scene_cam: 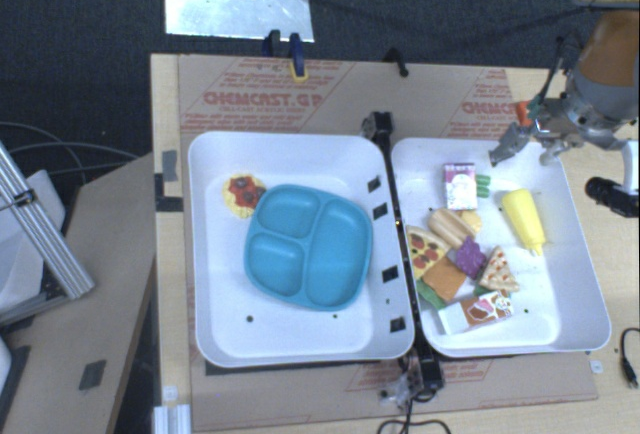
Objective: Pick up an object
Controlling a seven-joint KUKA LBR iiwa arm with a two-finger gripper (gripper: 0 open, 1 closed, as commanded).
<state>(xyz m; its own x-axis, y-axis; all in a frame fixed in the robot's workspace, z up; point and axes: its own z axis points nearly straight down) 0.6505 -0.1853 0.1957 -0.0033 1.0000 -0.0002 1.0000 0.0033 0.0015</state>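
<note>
- Gripper (527,144) of mine sits over the far right corner of the right shallow white bin (580,252); two grey fingers spread apart, released, nothing between them.
- Grey arm with orange band (610,62) comes in from the right edge, above the bin's far rim.
- Yellow plastic squeeze bottle toy (524,218) lies in the right bin near its right wall, just below my gripper, apart from it.
- Small white-and-pink carton (460,186) stands near the far edge of the right bin, a green piece (484,186) touching its right side.
- Tan hot-dog bun toy (452,224) lies mid-bin; purple block (470,254) just beside it.
- Pizza slice toy (424,248) near the left wall; second pizza slice (498,272) toward the middle.
- Orange square block (443,278) between the slices; white-and-red printed card (478,310) at the near edge.
- Left shallow white bin (215,322) holds a blue divided plastic plate (306,246) at centre.
- Small round yellow-and-red pizza toy (244,194) touches the plate's far left edge.
- Both bins rest side by side on a brown cardboard sheet (260,97) on the bench.
</note>
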